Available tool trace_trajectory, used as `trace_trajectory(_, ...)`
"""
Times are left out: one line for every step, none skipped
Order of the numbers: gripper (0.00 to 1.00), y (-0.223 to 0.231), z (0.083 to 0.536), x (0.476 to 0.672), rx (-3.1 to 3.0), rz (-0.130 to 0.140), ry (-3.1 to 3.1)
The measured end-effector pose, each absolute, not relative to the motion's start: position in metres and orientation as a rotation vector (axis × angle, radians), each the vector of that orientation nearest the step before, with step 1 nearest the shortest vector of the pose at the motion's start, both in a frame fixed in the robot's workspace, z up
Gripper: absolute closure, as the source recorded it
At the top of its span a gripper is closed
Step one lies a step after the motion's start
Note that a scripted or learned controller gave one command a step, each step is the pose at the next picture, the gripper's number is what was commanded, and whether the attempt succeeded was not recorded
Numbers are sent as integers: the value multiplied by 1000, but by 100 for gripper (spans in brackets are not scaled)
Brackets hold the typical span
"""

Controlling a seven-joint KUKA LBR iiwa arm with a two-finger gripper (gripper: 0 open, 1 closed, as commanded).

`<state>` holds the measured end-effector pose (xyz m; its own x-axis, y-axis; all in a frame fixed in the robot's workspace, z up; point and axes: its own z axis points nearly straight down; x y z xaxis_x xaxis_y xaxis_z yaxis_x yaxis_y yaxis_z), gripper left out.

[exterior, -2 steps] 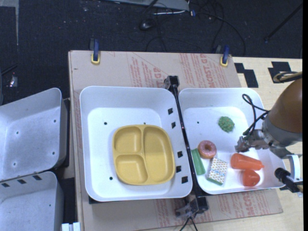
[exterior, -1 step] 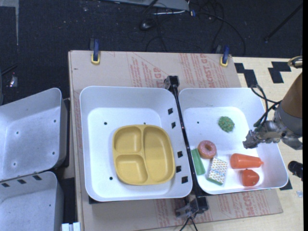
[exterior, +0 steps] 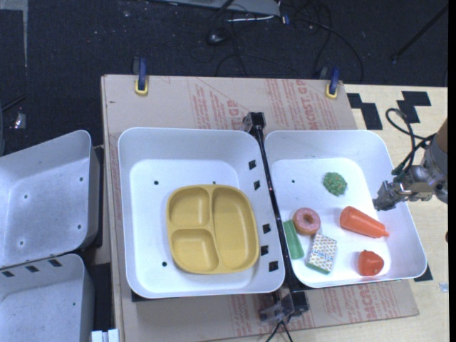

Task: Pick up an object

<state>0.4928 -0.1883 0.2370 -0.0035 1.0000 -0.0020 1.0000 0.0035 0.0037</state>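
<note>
Pincer [exterior: 385, 196] hangs over right bin's rim [exterior: 399, 191], beside the carrot [exterior: 363, 222]

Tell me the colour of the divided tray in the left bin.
Yellow: the divided tray, seen best in the camera view.

Both bins [exterior: 142, 212] look like smooth white plastic with a dull sheen. The yellow tray [exterior: 212, 229] is matt plastic. The carrot [exterior: 362, 222] and tomato [exterior: 370, 262] look glossy, the broccoli [exterior: 335, 183] rough, the board [exterior: 185, 102] underneath plain cardboard.
</note>
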Motion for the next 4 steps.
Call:
trace_trajectory(100, -188, 257, 494, 2216, 1, 2223)
trace_trajectory(100, -145, 248, 496, 2216, 0, 2228)
trace_trajectory(100, -100, 239, 492, 2217, -1, 2229)
trace_trajectory(100, -39, 230, 490, 2214, 1, 2232)
